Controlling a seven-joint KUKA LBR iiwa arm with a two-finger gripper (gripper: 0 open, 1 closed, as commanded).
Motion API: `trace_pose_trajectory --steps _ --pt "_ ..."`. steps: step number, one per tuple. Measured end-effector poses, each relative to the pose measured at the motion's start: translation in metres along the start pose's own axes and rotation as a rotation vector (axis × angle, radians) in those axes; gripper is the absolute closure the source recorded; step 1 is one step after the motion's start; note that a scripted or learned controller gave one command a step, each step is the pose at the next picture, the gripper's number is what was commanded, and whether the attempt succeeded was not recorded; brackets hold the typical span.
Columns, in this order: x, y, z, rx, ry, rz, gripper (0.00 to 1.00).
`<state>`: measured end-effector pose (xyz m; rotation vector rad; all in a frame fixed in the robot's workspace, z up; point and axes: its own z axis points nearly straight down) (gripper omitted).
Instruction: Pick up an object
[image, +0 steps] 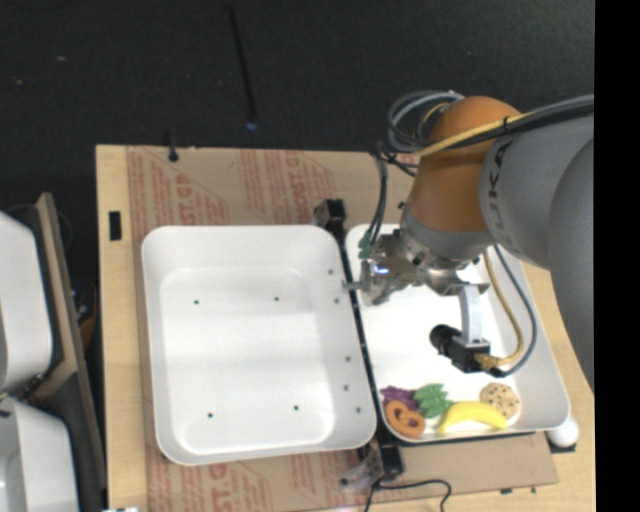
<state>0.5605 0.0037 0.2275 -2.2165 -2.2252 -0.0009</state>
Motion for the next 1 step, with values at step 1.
trace_pose_trajectory --steps 1 --pt "0.0467 -0.0081 -0.0073 -0.001 0.000 0.001 1.00"
